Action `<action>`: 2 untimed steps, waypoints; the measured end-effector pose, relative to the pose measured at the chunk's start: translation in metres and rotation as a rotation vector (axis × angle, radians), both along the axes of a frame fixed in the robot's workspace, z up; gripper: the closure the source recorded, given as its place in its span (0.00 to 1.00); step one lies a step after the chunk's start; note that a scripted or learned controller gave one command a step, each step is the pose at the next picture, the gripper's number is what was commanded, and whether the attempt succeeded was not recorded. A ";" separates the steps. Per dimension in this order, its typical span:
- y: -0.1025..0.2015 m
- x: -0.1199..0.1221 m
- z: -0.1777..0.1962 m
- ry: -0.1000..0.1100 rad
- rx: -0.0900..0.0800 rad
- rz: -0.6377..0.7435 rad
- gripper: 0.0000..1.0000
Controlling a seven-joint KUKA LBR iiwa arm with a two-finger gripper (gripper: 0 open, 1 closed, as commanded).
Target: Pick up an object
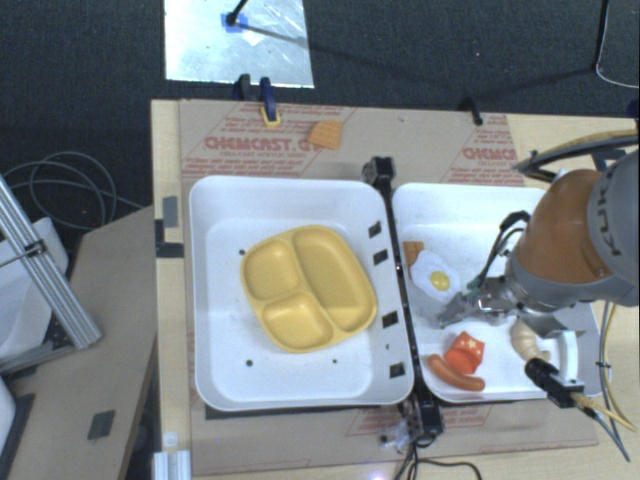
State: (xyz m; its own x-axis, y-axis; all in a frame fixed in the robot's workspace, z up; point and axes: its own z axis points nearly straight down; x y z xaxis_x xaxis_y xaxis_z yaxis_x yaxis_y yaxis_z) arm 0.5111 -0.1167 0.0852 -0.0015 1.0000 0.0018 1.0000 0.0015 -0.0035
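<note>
Currently: pick not done | gripper low in the right bin, lower right of frame | fingers slightly parted, gripping nothing | fried egg just above-left, red piece and sausage below | grasp and lift remain

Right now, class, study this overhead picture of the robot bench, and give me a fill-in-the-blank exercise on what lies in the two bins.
1. The yellow divided plate lies in the ____ bin.
2. The fried egg lies in the ____ bin.
3. The sausage lies just below the ____ block.

Missing words: left; right; red
</note>
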 end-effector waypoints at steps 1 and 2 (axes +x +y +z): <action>-0.022 0.100 0.001 -0.015 -0.005 0.004 0.00; 0.031 0.018 -0.001 0.003 0.002 0.001 0.00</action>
